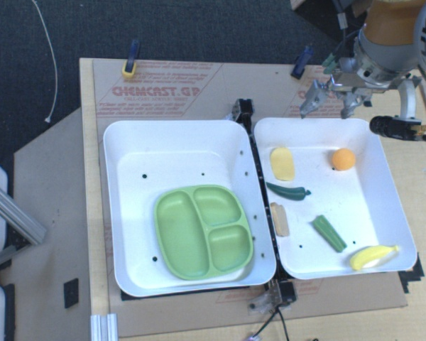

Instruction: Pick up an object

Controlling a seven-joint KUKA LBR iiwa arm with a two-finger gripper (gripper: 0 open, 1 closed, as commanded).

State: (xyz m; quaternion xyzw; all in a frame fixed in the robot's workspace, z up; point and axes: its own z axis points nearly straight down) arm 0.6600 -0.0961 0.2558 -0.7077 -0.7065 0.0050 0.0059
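1. At the far left, a thin white cable (39, 27) lies curved on the dark floor, and the worktop (92, 190) is a flat brown board with faded red print.
2. The left bin (121, 155) is shallow white plastic with rounded corners. In it lies a light green plate (202, 231) with three compartments — smooth, matte and oval.
3. Between the two bins, at the far end, a small black clamp (243, 109) holds the rims together.
4. The right bin (390, 183) carries the things that could be picked: a pale yellow rounded block (282, 163), a dark green pepper (287, 190) that is thin and curved, a small beige stick (280, 219), a green ridged piece (329, 233) like a cucumber, an orange ball (343, 159) and a yellow banana (373, 257) against the near right wall. They look like smooth plastic toy food.
5. The gripper (331, 104) hangs above the far rim of the right bin, and its two metal fingers (309, 101) are spread apart with nothing between them.
6. I judge that the step in hand is the approach — no object is chosen yet. The next move calls for going down over one item; the ball may roll away, so the block seems easier.
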